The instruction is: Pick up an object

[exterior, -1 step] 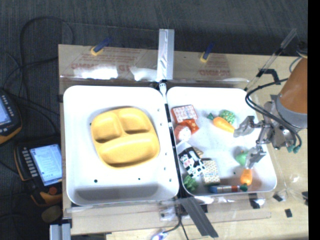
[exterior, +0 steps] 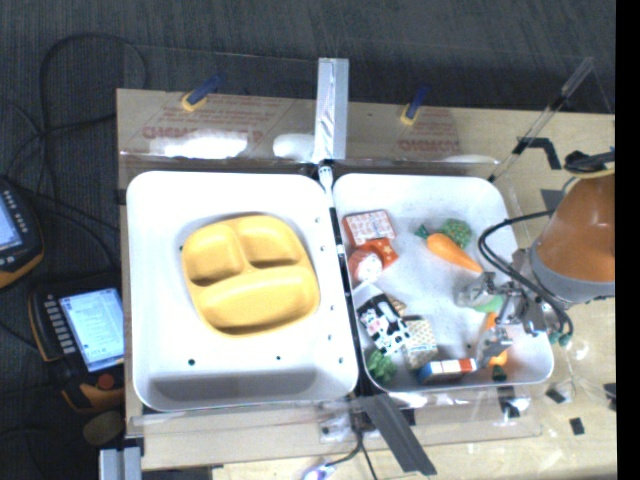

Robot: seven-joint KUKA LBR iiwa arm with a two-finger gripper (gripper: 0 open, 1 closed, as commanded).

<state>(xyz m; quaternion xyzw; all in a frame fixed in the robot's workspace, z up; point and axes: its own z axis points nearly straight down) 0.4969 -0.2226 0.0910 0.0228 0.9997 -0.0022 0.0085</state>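
My gripper (exterior: 492,316) hangs low over the right side of the right bin (exterior: 500,196), reaching in from the right under the arm's orange band (exterior: 588,230). Just beneath it lies a small orange piece (exterior: 488,321); whether it touches the gripper is unclear. A carrot (exterior: 451,252) with a green top (exterior: 458,232) lies up and to the left of the gripper. A blue, white and red bar (exterior: 445,369) and a small orange item (exterior: 498,360) rest near the bin's front wall.
The right bin also holds a red-and-white packet (exterior: 367,226), a red round toy (exterior: 368,262), a black-and-white patterned item (exterior: 379,321), a checkered block (exterior: 419,336) and a green piece (exterior: 380,366). A yellow divided tray (exterior: 250,272) sits in the left bin (exterior: 150,268).
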